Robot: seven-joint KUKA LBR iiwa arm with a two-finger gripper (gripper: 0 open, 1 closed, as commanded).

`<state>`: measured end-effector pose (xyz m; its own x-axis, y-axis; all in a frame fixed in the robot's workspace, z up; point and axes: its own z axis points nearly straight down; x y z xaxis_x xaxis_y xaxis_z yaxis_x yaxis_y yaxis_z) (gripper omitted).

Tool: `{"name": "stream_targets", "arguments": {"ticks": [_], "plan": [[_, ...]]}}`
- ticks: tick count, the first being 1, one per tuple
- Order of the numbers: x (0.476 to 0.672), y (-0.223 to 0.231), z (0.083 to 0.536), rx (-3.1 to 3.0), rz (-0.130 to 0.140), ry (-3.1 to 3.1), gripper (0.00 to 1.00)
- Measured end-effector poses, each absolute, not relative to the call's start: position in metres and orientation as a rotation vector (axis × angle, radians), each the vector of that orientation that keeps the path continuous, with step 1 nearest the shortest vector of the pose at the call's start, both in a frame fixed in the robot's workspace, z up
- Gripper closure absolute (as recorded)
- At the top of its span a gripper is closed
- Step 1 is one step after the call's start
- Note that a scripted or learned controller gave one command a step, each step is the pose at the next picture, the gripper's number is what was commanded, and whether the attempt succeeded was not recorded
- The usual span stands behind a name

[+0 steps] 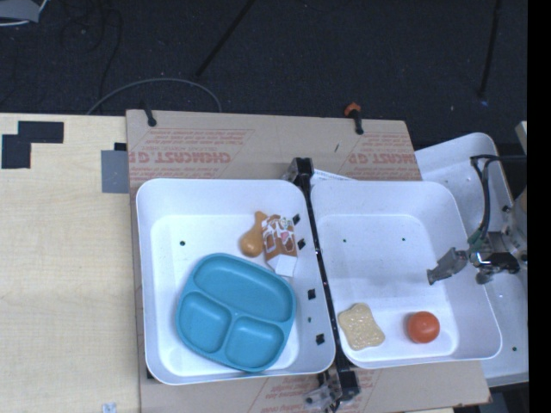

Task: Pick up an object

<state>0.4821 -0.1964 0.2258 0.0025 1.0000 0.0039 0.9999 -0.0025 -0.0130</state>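
Right bin (pixel 392 205) — red tomato-like ball (pixel 423 326) near the front right corner; beige bread-shaped piece (pixel 360 326) just left of it, apart. Ball: judged light, stiff, smooth, likely to roll — I would take it across its middle.

Left bin (pixel 159 205) — blue divided plate (pixel 235 311); orange-brown toy pieces (pixel 269 236) behind it.

My gripper (pixel 448 267) — over the right bin's right side; spread of my jaws cannot be told.

Writing: cardboard (pixel 258 149) print, upside down, not legible with certainty.
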Motion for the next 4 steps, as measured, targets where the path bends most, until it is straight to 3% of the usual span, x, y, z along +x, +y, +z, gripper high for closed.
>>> {"name": "stream_targets", "arguments": {"ticks": [1, 4], "plan": [[0.484, -0.196, 0.23, -2.219, 0.002, -2.219, 0.0], [0.485, -0.201, 0.086, -2.22, 0.002, -2.219, 0.0]]}}
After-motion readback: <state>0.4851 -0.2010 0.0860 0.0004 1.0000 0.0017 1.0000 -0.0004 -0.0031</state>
